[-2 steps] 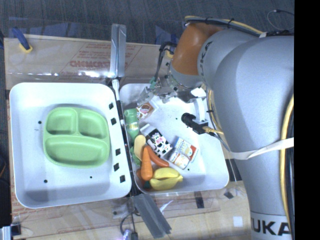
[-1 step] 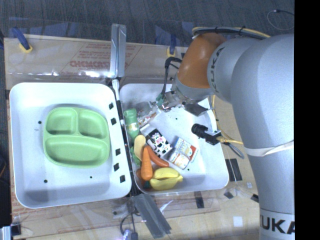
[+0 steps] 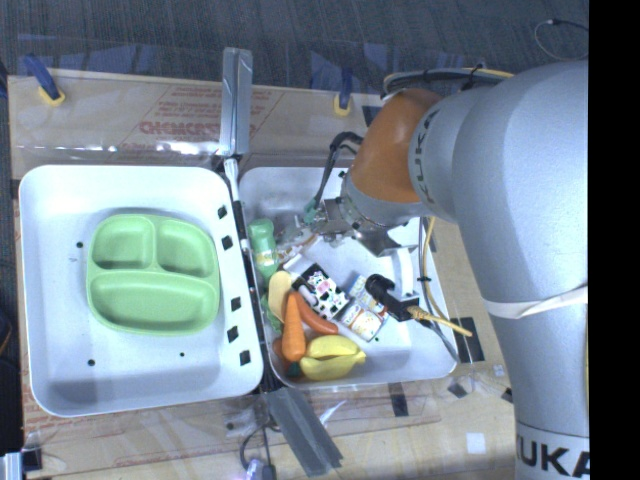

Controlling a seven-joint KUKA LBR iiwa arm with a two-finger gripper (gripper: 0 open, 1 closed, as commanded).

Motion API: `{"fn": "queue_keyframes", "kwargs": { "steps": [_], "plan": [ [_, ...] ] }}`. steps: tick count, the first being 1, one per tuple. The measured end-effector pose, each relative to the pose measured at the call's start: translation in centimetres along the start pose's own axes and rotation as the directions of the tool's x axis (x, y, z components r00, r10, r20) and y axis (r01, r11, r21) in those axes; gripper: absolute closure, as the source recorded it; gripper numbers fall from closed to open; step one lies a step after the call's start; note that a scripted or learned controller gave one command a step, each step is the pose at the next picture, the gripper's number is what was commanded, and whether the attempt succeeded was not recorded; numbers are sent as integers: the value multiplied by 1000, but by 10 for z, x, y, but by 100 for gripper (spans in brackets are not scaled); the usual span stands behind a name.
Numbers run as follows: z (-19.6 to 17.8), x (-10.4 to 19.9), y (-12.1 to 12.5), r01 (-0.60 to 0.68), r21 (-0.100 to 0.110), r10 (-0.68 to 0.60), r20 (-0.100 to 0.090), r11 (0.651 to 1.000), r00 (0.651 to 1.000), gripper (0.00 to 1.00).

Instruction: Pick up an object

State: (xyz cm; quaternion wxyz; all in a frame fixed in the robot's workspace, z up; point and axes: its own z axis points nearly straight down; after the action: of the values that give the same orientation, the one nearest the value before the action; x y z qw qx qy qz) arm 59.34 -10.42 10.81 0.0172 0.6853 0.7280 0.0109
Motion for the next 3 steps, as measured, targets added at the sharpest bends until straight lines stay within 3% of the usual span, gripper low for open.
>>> {"fn": "queue_keyframes", "kwargs": {
  "steps": [1, 2, 3],
  "plan": [
    [-10, 2, 1, 6, 6, -6, -6, 1000, 1000, 100],
    [-15, -4, 2, 1, -4, -1, 4, 1000, 1000, 0],
    [-81, 12, 43, 109, 43, -108, -15, 993, 994, 0]
  ]
}}
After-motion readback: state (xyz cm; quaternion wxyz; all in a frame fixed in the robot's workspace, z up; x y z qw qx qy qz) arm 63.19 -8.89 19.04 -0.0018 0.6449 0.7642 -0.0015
